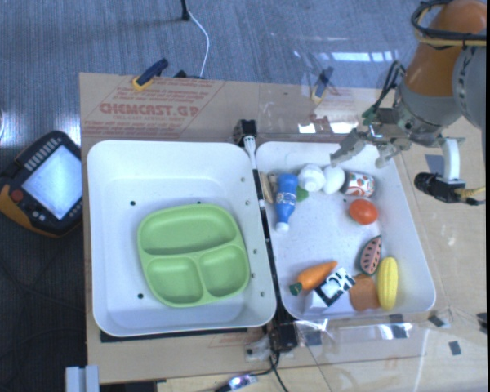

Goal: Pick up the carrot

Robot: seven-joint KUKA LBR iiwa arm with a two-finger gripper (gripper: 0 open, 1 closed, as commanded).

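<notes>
Camera view: the two-finger gripper [361, 144] hangs over the far edge of the right white bin [418, 243], fingers spread, pinching nothing. The orange plastic carrot with green top [314, 276] lies near the bin's near edge, touching a black-and-white patterned block [336, 287]. A descent there risks clipping the block or nudging the carrot aside

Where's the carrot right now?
The carrot lies in the right bin, near its front edge, just left of a black-and-white card.
</notes>
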